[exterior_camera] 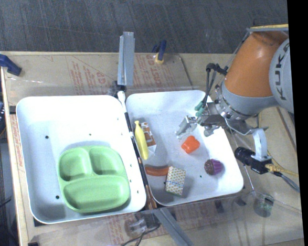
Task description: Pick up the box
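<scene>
The camera view is taken from above the bench, and two white bins are seen side by side. In the left bin (35,154) a green divided tray (93,177) is laid toward the near side. The right bin (165,100) is shared by several small things. The box (175,180), patterned in blue and white, is found by the bin's near wall, tilted on one edge. A brown sausage-shaped piece (157,170) is seen just beside it on the left, touching or nearly so. A yellow banana (140,139) is stood along the left wall, with a small brown packet (148,136) against it. An orange block (190,144) lies mid-bin, and a purple round thing (214,166) is placed near the right wall, apart from the box. The gripper (188,124) is held over the far right part of the bin, above the orange block and well apart from the box; whether it is apart or together cannot be told.
</scene>
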Controlling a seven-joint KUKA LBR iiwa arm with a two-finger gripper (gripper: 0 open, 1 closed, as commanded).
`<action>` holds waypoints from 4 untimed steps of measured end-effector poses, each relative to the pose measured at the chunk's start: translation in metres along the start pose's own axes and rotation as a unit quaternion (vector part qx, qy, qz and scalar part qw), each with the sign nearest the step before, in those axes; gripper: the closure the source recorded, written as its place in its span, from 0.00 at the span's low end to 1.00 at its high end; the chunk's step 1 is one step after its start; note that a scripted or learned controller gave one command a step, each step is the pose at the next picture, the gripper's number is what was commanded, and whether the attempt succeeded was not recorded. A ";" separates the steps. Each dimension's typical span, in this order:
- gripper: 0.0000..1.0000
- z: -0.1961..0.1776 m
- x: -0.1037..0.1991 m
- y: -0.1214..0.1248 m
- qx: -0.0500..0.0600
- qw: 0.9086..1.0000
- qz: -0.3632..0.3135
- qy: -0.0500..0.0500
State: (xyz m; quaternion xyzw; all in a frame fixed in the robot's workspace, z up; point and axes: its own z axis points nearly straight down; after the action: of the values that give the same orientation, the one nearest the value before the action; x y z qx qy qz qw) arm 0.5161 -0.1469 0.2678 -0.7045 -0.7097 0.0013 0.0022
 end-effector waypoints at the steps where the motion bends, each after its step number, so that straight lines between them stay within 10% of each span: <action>1: 0.00 0.077 0.029 0.000 0.000 0.998 -0.064 -0.001; 2: 0.00 0.177 -0.005 -0.040 0.000 0.993 -0.116 0.000; 3: 1.00 0.167 -0.005 -0.038 -0.001 0.993 -0.120 -0.001; 4: 0.00 0.167 -0.005 -0.038 -0.001 0.993 -0.120 -0.001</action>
State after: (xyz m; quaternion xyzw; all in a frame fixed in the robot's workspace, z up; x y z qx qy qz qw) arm 0.4771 -0.1518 0.1006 -0.6144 -0.7890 0.0011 0.0011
